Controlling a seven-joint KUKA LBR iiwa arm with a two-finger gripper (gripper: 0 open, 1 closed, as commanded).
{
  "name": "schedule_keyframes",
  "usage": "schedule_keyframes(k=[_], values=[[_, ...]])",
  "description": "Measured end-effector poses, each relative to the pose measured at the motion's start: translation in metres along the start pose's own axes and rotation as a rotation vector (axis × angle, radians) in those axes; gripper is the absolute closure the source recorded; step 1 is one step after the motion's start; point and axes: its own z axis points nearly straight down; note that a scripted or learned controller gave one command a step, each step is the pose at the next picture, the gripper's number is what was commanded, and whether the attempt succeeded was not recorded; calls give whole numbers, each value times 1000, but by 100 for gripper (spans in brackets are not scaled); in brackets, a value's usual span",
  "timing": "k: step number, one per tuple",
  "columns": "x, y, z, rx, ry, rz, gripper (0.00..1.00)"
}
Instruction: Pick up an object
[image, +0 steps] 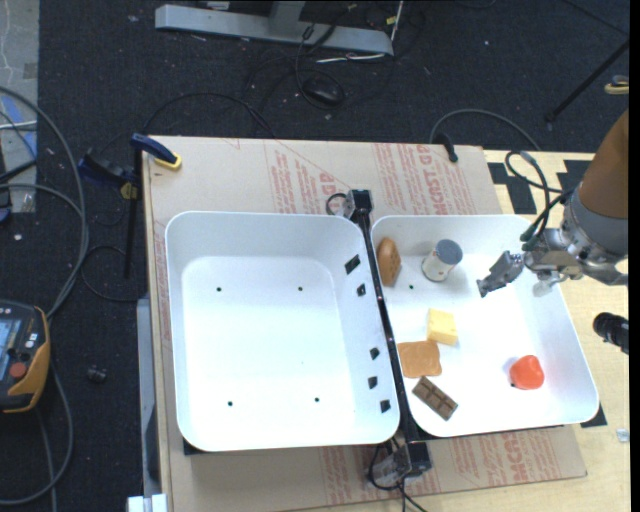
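Observation:
The right bin (497, 415) holds several small objects. A brown bread-like piece (388, 260) lies at its far left beside a grey-topped cylinder (441, 259). A yellow block (442, 326), a tan square (419, 357) and a dark chocolate bar (435, 397) sit along the left side. A red-orange lump (527, 372) rests at the near right. My gripper (520, 280) hangs over the bin's far right part, right of the cylinder, open with nothing between its fingers.
The left bin (265, 222) stands beside the right one, with a black divider (378, 300) between them. Both rest on a cardboard sheet (300, 170). Cables and a blue-yellow clamp (155, 150) lie at the bench's far left.

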Motion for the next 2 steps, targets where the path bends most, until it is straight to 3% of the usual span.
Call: schedule_keyframes(k=[1, 2], values=[[0, 1, -2, -5, -1, -1, 0], [7, 3, 43, -1, 0, -1, 0]])
